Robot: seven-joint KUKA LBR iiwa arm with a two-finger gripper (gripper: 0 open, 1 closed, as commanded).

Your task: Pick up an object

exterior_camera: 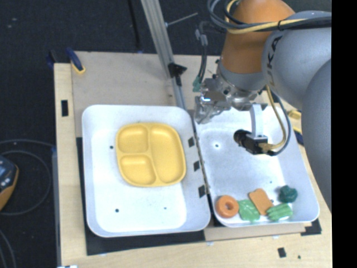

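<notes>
Nearest the viewer, along the front wall of the right bin [312, 190], lies a cluster of small toy foods: an orange ring-shaped piece [227, 206], a light green piece [249, 211] just beside it, a flat orange-brown block [260, 199], a green ridged piece [280, 211], and a dark green lump [288, 194] at the far right. Left bin [100, 205]: a yellow three-compartment plate [150, 153], lying flat at centre. Gripper [205, 111]: positioned over the rear left corner of the right bin, well apart from the cluster; whether it is spread or closed cannot be told.
</notes>
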